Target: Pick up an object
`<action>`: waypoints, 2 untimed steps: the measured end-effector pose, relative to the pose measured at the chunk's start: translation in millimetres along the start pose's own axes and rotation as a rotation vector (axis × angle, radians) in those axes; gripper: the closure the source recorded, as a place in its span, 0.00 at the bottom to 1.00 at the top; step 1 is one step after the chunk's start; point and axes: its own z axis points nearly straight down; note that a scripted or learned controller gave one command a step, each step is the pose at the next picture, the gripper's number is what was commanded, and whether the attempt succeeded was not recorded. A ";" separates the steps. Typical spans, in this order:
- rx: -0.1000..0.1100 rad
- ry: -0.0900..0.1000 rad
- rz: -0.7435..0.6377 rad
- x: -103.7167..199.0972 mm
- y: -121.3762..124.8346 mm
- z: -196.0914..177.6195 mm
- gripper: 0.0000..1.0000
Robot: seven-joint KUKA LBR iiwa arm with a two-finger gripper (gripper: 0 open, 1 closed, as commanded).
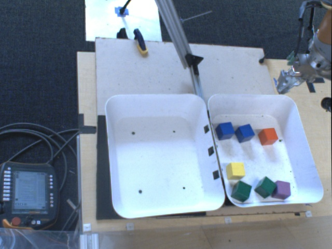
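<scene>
Hovering past the right bin's (303, 119) far right corner, jaws (288, 81) state can't tell. Inside: two blue cubes (224, 130) (245, 133), orange (267, 136), yellow (235, 170), two green (241, 191) (265, 187), purple (282, 189). Left bin (155, 102) adjoins; slanted metal pole (174, 25) behind.

Dark carpet floor (41, 45), pale wooden bench (228, 66), black cables (36, 139)

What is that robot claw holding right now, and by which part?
Nothing. The gripper hangs above the bench beyond the right bin, with nothing between its fingers. All seven blocks, such as the orange cube, lie untouched in that bin.
</scene>
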 end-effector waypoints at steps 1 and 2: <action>0.005 0.003 -0.003 38.5 -20.0 6.0 1.00; 0.004 0.004 -0.005 89.2 -42.6 -2.9 1.00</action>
